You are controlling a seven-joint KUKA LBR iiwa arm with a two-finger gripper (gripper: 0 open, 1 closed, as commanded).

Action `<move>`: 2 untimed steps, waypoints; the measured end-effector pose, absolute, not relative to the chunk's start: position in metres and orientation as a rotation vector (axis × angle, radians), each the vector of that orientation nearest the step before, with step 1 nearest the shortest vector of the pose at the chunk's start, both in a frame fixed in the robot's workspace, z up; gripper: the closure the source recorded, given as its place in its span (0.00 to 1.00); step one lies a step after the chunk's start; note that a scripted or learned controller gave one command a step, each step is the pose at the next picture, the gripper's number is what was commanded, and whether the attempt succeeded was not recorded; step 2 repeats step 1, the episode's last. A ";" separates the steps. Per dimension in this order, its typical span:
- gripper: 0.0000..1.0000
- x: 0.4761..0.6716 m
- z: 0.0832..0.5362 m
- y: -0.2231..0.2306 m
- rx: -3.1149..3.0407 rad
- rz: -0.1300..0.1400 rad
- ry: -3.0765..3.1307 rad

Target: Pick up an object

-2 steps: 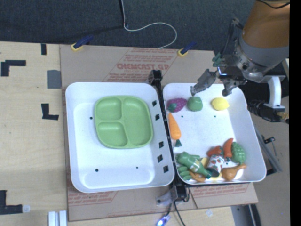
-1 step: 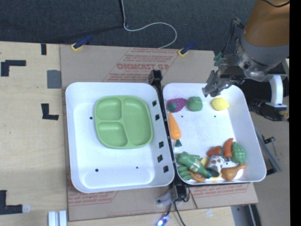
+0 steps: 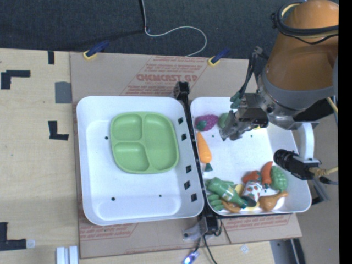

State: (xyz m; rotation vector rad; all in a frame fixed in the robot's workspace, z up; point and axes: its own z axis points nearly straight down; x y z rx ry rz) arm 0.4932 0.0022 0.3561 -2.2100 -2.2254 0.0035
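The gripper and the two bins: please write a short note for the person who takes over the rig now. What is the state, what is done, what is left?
Gripper: above the upper left part of the right bin; whether it is open or shut cannot be told, and nothing is seen in it.
Things: a purple toy just left of the gripper, an orange carrot along the bin's left wall, and a heap of toy food at its lower edge. The left bin bears a green divided plate.
Done: no pick seen yet.
Left: grasp one object and lift it; the purple toy looks nearest.
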 end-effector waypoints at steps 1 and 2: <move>1.00 0.483 0.374 0.061 -2.213 -0.001 -2.229; 1.00 0.483 0.374 0.061 -2.213 -0.001 -2.229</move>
